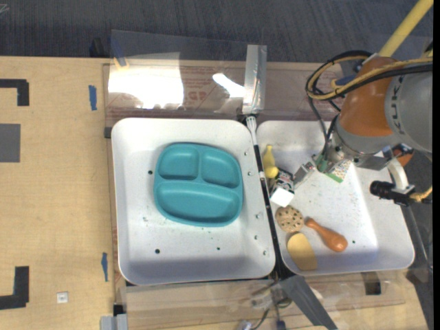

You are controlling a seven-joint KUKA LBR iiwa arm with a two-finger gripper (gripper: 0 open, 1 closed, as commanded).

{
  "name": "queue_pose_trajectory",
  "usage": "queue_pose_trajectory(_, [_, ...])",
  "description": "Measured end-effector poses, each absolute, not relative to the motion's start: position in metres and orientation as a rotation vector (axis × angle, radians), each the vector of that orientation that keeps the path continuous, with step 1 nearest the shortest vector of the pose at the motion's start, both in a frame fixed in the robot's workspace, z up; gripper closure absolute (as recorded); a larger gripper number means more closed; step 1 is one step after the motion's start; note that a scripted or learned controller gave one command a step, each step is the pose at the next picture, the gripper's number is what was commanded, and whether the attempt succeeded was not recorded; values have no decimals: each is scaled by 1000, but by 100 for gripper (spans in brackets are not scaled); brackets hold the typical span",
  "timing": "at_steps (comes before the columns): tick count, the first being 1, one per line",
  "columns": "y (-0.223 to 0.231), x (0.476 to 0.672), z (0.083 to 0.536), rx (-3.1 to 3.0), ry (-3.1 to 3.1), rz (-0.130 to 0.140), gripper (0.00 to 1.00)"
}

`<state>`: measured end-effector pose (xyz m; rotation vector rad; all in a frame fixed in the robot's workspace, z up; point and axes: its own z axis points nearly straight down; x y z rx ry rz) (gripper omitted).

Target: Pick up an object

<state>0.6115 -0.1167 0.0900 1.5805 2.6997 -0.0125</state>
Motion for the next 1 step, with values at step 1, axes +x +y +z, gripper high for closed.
queue_pose_trajectory(1, [-191,589,88,1720,2622,2,0])
